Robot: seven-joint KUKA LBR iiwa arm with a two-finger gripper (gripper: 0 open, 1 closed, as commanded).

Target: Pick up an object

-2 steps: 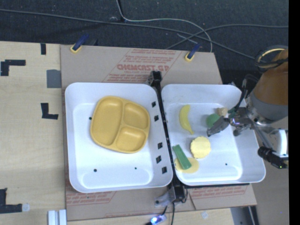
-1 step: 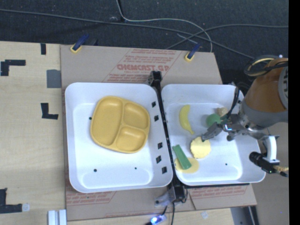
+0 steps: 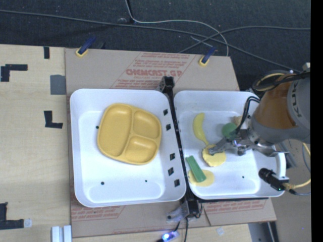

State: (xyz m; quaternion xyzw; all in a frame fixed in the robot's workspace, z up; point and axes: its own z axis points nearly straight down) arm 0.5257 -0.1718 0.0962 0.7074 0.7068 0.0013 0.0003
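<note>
Right bin: yellow piece beneath hand.

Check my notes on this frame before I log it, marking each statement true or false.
1. The yellow divided plate lies in the left bin. True.
2. The green stick-shaped piece lies in the left bin. False: it lies in the right bin, near its front left corner, partly on a pale yellow piece.
3. The gripper is over the right bin. True: it sits low among the small pieces, by a yellow lump.
4. The plate has a single undivided well. False: ridges split it into three compartments.
5. A curved yellow piece lies in the right bin. True.
</note>
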